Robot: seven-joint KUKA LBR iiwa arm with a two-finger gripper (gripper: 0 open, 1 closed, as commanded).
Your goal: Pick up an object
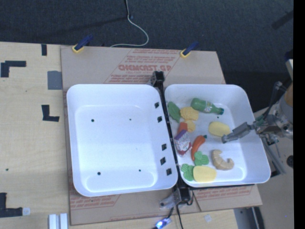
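Red "CHEMCAST" lettering on cardboard sheet (143, 66), smaller print unreadable

**A:** What surface fills the upper part of the view?

**B:** A dark blue-grey carpeted floor (200, 13), crossed by a thin pale cable (136, 25).

**A:** And below it?

**B:** A light wooden bench top (28, 142) bearing black tape marks (12, 68), with a brown cardboard sheet (143, 66) printed in red lying on it. The sheet is held at its far edge by two clamps with yellow and blue parts (82, 44). Lighting is even, with soft shadows.
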